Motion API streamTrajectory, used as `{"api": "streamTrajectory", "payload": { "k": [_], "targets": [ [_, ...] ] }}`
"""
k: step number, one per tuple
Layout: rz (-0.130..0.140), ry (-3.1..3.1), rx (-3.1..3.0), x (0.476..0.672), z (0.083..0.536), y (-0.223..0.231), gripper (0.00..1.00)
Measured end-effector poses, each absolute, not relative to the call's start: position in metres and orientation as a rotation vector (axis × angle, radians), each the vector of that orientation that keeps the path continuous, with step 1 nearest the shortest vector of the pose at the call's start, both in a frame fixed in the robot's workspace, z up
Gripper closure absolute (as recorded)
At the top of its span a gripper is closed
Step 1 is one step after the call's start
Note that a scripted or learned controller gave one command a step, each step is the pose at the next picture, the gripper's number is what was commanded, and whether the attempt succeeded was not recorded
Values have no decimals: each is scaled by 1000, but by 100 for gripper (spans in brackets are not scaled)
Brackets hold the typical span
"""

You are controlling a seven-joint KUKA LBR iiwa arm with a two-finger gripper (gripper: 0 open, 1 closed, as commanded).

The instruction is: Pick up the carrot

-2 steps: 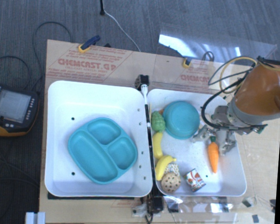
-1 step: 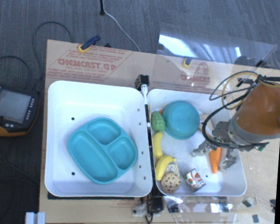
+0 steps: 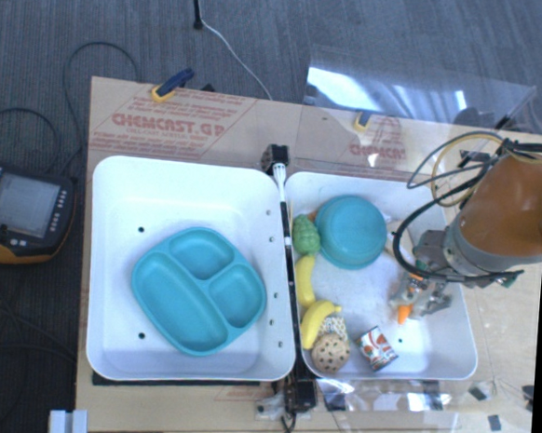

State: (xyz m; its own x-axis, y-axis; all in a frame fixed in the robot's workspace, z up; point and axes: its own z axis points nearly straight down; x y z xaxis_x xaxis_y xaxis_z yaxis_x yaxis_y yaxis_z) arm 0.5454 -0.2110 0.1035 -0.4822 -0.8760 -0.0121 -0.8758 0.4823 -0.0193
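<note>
right bin [image 3: 465, 366]: I hang low over its right half, open floor under me
bowl [image 3: 352, 230]: blocks the top middle, near my left side
can [image 3: 378, 348]: stands just below me, narrowing the front
bananas [image 3: 313, 303], cookie [image 3: 330, 353], green piece [image 3: 305, 235]: crowd the left wall
left bin [image 3: 123, 199]: tray [image 3: 200, 290] fills its middle, the edges lie open

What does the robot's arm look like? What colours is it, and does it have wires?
The arm is chunky and rounded, with a big orange band above a grey wrist. Black cables and a pale yellowish one loop around it. Lower down sits the small metal gripper, grey and full of little parts.
</note>
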Motion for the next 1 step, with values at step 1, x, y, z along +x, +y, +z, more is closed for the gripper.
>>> {"api": "streamTrajectory", "payload": {
  "k": [1],
  "targets": [
    [-15, 2722, -1546, 558, 205, -212, 100]
  ]
}}
